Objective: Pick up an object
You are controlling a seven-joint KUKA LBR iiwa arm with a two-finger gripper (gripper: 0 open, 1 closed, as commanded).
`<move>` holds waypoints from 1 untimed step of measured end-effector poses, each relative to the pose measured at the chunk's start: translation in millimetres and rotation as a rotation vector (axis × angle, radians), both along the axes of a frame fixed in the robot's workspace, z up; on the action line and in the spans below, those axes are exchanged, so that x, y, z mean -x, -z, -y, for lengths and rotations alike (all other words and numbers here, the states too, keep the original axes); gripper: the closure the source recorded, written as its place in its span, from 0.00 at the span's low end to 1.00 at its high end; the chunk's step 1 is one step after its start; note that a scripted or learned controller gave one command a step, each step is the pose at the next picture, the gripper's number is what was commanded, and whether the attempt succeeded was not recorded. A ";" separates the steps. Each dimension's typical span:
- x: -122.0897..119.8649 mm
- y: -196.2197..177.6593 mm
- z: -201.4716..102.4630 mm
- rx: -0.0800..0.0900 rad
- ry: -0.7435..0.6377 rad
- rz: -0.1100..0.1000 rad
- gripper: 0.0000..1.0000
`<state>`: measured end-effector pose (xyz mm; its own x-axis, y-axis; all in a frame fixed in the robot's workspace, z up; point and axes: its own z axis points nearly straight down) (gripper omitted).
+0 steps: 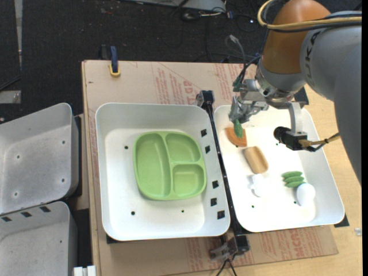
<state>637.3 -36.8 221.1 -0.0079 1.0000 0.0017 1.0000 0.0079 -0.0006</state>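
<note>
Left bin [115, 211] holding green plate [170, 165], possibly carrot [236, 135] right.

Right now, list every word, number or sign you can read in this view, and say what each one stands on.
Red print runs across the brown board under the white bins, reversed or upside down from this camera; no word reads with certainty.
More red print sits at the board's lower right corner, too small and faint to read.
The green divided plate, the bins and the arm carry no readable text.
</note>
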 end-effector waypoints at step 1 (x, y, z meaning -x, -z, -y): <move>2.2 -12.7 -56.5 -0.001 -0.001 0.002 1.00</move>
<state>635.1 19.7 233.8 -0.0086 1.0000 0.0023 1.0000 0.0086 0.0018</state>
